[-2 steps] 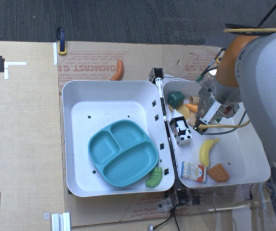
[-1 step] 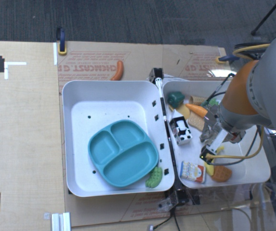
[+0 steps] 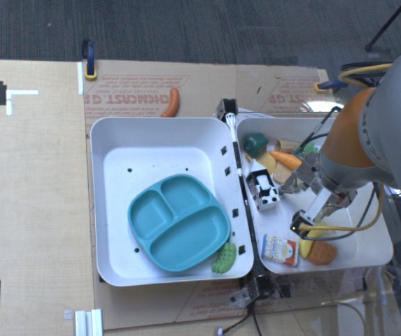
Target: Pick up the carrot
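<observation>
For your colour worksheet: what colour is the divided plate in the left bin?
Teal-blue; the divided plate shows clearly in the camera view.

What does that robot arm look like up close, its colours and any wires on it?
The arm is a thick, rounded grey tube with a broad orange band above the wrist. Below that sits a metallic grey gripper with a small green light. Yellow and black cables loop around the wrist.

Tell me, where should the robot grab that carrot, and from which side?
Probably across the thick middle of the carrot, coming straight down from above. It lies flat and slanted in the right bin, tapering toward one end, so the middle gives the fingers most to hold. The green toy and other pieces crowd its sides, leaving the top freest.
</observation>
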`<state>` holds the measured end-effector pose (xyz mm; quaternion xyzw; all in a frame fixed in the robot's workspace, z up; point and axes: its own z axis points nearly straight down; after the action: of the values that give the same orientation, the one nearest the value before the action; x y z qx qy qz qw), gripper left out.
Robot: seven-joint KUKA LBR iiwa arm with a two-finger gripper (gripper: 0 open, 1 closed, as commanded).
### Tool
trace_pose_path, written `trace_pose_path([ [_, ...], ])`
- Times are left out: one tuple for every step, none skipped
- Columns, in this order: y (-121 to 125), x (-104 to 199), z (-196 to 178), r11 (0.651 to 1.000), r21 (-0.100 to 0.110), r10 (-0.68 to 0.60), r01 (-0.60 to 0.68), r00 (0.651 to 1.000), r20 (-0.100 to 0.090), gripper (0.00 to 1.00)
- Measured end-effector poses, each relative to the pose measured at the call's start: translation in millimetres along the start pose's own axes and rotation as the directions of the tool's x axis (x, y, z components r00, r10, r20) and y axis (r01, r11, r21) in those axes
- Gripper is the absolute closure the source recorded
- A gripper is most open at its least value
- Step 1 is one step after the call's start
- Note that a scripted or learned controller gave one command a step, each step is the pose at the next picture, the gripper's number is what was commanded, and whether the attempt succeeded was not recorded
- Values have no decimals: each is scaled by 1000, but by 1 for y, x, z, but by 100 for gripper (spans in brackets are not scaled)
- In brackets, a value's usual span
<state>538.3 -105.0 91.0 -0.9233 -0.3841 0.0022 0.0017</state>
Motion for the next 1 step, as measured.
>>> trace_pose_path([
  [48,34,-1,1000,-3,24,-24,1000,0,0],
])
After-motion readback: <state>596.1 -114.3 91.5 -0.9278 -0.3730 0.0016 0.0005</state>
